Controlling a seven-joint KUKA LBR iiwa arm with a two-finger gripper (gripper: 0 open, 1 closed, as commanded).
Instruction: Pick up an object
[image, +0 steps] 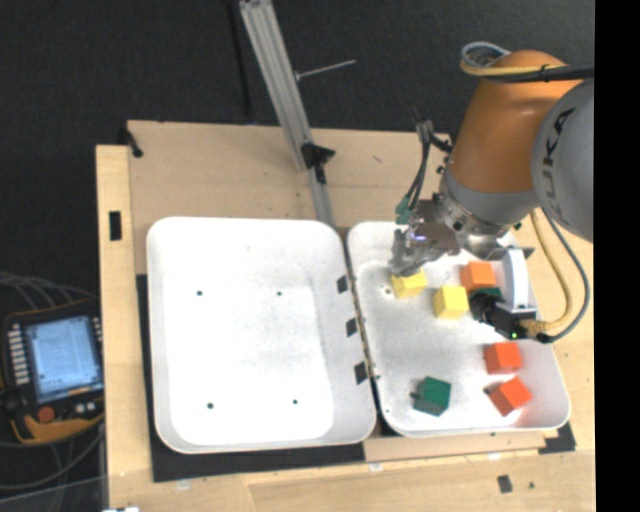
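Yellow block (408, 285) sits right under the pincer (408, 258); I cannot tell its grip. It could slip against the bin wall (357, 300).

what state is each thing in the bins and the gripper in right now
gripper: low in the right bin, right above a yellow block
yellow block: flat on the bin floor, under the gripper
second yellow block: loose, mid bin
green block: loose, near the front wall
orange blocks: four, loose along the right side
left bin: bare floor
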